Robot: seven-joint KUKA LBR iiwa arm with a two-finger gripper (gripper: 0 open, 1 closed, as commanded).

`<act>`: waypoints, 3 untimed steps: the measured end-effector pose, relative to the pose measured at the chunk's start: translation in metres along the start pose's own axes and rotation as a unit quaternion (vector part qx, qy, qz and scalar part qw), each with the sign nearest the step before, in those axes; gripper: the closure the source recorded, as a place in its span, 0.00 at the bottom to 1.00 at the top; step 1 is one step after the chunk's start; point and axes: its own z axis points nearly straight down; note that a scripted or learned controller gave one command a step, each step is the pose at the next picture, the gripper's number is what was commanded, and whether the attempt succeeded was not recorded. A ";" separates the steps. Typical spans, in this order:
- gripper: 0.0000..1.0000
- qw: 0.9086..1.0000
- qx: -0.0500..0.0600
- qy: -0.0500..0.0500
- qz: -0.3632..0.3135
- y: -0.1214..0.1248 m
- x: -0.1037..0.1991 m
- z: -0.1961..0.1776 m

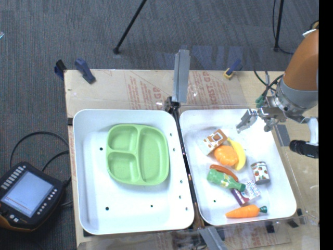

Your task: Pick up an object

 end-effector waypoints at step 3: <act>1.00 0.997 0.000 -0.001 0.072 -0.042 0.009 -0.027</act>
